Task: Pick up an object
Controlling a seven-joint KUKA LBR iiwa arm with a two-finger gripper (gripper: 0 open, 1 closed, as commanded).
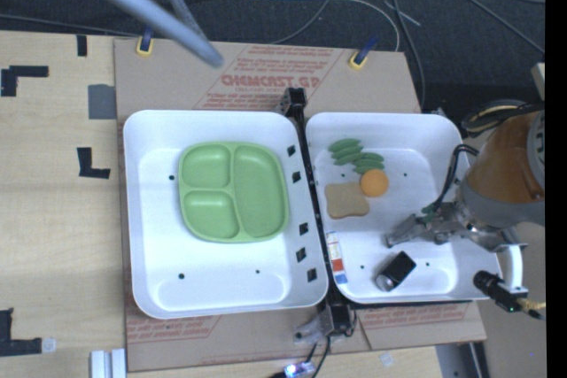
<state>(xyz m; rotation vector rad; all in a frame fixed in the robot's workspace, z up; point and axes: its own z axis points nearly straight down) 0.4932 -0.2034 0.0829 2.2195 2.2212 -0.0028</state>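
Just below the gripper [403, 235], whose state I cannot tell from this slant, lies a black object [395, 269], with bread slice [346, 201] and orange ball [375, 182] above-left (close-packed), so a descent slightly off may knock them or miss.

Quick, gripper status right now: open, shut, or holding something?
Gripper: low in the right bin; whether it is open or shut cannot be told, and nothing is visibly held.
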